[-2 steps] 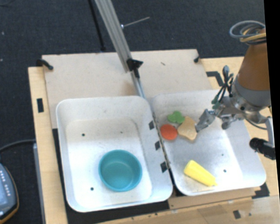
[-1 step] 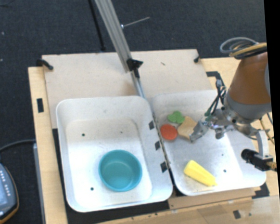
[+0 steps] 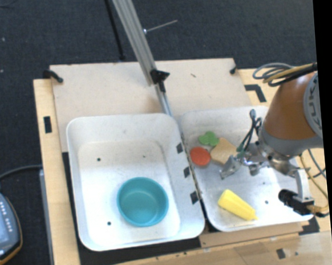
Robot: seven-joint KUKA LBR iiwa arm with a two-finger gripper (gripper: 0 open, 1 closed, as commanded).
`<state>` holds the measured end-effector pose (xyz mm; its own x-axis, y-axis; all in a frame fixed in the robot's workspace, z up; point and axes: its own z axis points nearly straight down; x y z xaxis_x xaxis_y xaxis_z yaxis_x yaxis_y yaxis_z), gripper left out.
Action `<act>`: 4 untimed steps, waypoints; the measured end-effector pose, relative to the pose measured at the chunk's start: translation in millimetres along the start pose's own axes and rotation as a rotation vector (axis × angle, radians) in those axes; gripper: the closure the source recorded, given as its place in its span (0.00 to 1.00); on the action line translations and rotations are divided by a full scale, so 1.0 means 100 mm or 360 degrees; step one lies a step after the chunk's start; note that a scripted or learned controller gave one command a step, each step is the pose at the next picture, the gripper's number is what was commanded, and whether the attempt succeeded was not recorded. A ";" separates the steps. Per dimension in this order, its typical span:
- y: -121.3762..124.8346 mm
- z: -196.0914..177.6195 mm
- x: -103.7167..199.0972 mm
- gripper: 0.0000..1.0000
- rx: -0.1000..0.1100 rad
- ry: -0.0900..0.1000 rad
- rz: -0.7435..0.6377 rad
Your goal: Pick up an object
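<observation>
Tan block sits just beside gripper; finger spread can't tell. Risk: fingers nudge red disc or block slides w/o capture.

Your bench is a pale tan board with small black clips at its rear corners and black markings along the left edge and near the right rear. It stands on a floor of dark, speckled carpet that surrounds it at the back and on the left. You have a grey aluminium rail rising at a slant from the middle of the bench towards the top of the view, with a thin rod projecting to its right. On the carpet at your far left sits a handheld pendant with a grey screen and orange trim, its cable looping away above it. Lighting is even, casting only faint shadows.
</observation>
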<state>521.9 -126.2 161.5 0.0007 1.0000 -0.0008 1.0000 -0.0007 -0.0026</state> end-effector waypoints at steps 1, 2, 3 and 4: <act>0.03 -0.14 -0.01 1.00 -0.0016 -0.0001 0.0005; 0.08 -0.76 -0.08 1.00 -0.0019 -0.0003 -0.0005; 0.10 -1.17 -0.09 1.00 -0.0015 -0.0002 -0.0006; 0.08 -1.04 0.36 1.00 -0.0008 0.0001 -0.0006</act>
<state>530.0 -90.4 265.6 -0.0032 1.0000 -0.0004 1.0000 0.0032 0.0023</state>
